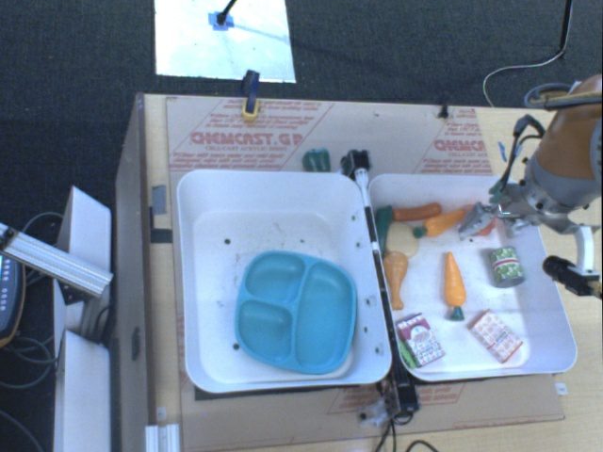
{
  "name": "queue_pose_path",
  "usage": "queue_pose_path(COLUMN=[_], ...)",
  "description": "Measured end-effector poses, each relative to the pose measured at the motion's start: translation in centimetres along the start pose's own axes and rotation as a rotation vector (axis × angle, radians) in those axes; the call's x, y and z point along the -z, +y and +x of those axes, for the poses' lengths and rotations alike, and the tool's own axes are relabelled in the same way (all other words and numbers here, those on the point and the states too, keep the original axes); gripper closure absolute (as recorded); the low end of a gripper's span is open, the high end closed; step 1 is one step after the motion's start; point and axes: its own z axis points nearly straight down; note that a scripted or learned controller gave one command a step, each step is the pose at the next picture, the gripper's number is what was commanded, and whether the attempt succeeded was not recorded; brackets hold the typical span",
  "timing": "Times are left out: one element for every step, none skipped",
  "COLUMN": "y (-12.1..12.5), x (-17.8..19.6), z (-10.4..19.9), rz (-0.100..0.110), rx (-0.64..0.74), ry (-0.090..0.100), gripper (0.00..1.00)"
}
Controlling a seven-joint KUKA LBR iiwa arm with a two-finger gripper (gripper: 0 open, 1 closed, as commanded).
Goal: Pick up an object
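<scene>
Gripper [479, 222] at right bin's [556, 347] 1 o'clock, over an orange toy [450, 221]; jaw state we can't tell. We descend straight, centre on it, then close.

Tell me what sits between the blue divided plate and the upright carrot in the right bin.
In the camera view, between the blue plate and the carrot run the bins' adjoining rims, then a toy drumstick.
</scene>
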Motion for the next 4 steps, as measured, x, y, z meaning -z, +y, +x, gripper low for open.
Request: queue_pose_path(y=[-3.0,-6.2,-6.1,-5.1], x=[-2.2,-4.4,-3.3,5.7], z=[6.4,6.8,6.8,13.4], rz=[0.003,0.002,-0.001,-0.001], rx=[0.002,-0.001,0.001,0.002], ry=[0.003,0.003,0.002,0.003], gripper=[0.00,0.00,1.00,1.00])
